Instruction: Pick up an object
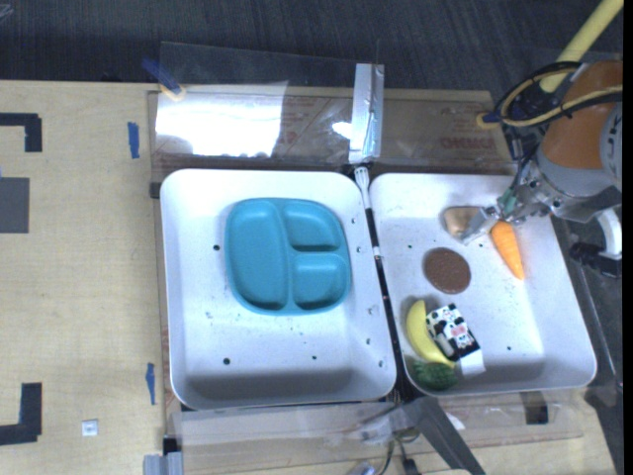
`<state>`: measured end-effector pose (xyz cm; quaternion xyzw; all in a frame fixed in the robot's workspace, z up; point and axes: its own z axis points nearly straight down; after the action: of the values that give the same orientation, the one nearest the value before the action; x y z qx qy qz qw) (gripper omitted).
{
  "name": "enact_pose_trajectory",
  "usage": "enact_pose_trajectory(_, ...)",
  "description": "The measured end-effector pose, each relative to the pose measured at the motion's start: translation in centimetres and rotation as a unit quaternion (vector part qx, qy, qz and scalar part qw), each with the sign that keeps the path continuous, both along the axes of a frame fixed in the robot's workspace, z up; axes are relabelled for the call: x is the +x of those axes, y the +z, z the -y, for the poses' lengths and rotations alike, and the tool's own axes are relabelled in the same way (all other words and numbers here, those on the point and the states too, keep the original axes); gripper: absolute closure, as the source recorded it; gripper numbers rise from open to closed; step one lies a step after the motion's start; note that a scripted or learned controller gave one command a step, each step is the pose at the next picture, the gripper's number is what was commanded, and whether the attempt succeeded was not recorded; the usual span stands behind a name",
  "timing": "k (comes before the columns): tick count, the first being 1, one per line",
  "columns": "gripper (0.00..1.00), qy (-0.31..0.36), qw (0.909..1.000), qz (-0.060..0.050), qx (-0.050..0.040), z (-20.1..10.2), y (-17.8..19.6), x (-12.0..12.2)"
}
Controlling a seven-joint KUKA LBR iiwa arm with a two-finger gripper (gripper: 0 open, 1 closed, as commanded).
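Reaching in from the right over the right bin, wrist angled down-left, hand low at the bin's top-right, just above the carrot. Finger spread: cannot tell. Nothing visibly gripped. Brown disc and banana lying nearby.

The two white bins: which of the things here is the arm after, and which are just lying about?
Part of the job:
- gripper, at the right bin's far side
- carrot and tan lump, nearest it
- brown disc, banana, cow toy, green piece

Just lying about:
- blue tray in the left bin
- clear sheet behind
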<state>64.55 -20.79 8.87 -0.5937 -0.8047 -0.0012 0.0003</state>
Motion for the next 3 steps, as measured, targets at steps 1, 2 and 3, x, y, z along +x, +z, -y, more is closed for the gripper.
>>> enact_pose_trajectory(1,1.00,-0.001,1.0000,0.003,-0.0010,0.1,1.3,0.2)
enact_pose_trajectory(2,1.00,-0.085,0.9964,0.005,-0.0006,-7.6,10.2,1.5)
enact_pose_trajectory(3,1.00,-0.186,0.9826,0.003,-0.0014,-5.4,16.5,1.9)
